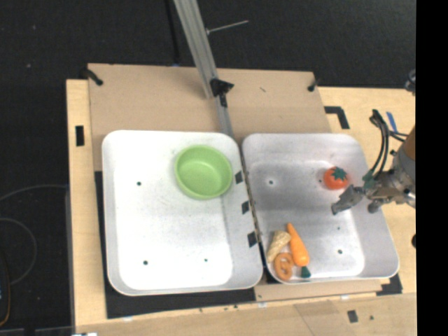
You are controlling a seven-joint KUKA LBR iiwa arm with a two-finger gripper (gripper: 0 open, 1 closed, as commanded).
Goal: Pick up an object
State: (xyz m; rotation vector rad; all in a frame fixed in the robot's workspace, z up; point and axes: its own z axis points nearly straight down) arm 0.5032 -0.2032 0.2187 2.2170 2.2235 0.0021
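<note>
Right now the hand (353, 200) hangs over the far-right part of the right bin (301, 149), low and close to its floor, with the wrist and cables trailing off toward the edge of the bench (80, 187). I cannot tell whether the hand is open or closed; nothing is seen held in it.

Nearest to it is the small red tomato (334, 178) with a green stalk, which lies just beside the hand, a little up the view and slightly to the view's left. It is round, so no long axis dictates the approach.

Farther off, toward the bin's near rim and down-left of the hand, sits a cluster: an orange carrot (298, 245) lying on a slant, a pale piece (278, 243) touching it, and an orange ring-shaped piece (283, 265) below. The green bowl (204, 172) in the left bin (140, 257) lies well apart, across the divide.

Judging from this, the tomato is the likeliest target, needing only a short shift up and leftward in the view before the hand comes down.
</note>
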